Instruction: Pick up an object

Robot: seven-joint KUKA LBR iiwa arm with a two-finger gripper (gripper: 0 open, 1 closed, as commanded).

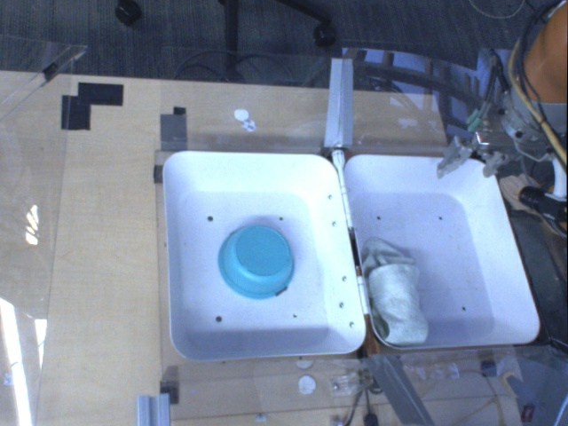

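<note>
A round blue bowl (256,261) lies in the middle of the left bin (191,327). A crumpled white and grey cloth (394,293) rests against the left wall of the right bin (497,318), near its front corner. My gripper (469,161) hangs over the back right rim of the right bin, well away from the cloth. Its fingers (450,158) stand open with nothing between them.
The arm's wrist with cables (524,105) fills the upper right corner. A metal divider post (338,105) stands behind the seam between the bins. An office chair base (229,3) sits on the floor beyond the bench.
</note>
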